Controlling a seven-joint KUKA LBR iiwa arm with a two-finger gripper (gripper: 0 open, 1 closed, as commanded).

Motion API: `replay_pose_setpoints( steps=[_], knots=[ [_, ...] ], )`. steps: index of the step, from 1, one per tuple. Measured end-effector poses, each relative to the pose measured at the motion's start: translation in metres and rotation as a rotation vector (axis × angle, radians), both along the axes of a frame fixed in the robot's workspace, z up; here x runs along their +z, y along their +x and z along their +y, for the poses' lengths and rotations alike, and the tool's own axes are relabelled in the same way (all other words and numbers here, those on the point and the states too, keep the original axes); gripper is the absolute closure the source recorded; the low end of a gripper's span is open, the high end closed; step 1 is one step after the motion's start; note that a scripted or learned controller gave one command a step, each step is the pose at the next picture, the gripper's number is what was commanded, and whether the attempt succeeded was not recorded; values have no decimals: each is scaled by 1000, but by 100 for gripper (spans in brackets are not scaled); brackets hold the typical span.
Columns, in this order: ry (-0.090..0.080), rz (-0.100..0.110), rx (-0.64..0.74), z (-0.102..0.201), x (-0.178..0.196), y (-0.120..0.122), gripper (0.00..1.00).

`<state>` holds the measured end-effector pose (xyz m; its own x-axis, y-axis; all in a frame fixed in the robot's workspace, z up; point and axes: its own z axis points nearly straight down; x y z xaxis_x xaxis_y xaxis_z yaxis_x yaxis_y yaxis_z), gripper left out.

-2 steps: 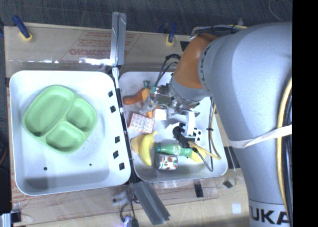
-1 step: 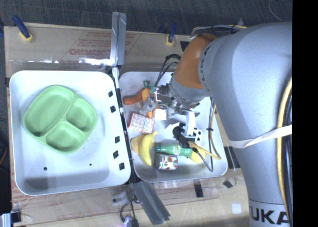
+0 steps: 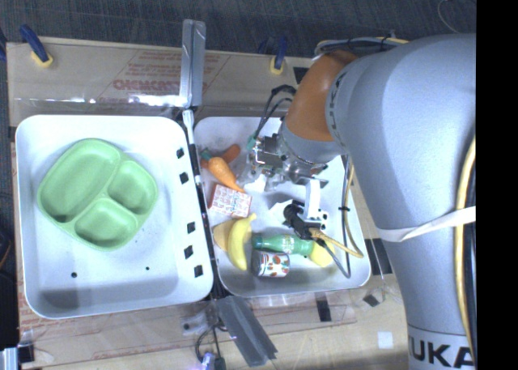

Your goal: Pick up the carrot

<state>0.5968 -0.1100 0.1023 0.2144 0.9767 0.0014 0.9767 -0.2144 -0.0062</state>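
A: Where is the tapered orange carrot (image 3: 221, 171)?

B: It lies in the shallow white right-hand bin (image 3: 356, 275), near its upper-left corner, beside the divider between the bins.

A: And the tool (image 3: 271, 167)?

B: The grey arm with an orange band (image 3: 312, 109) reaches over the right bin; the tool sits just right of the carrot, apart from it. Whether it is released or clenched cannot be told.

A: What else is there?

B: Below the carrot are a small red-and-white patterned box (image 3: 228, 200), a yellow banana (image 3: 236, 239), a green bottle lying flat (image 3: 283, 244) and a small printed can (image 3: 270, 264). The left white bin (image 3: 32, 287) holds a pale green sectioned plate (image 3: 97, 192).
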Motion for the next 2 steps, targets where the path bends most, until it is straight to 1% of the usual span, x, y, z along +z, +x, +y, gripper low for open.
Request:
replay_pose_setpoints(
  steps=[1,2],
  knots=[
    [-2,-3,-43,47,106,29,100],
    [-2,-2,-43,47,106,29,0]
  ],
)
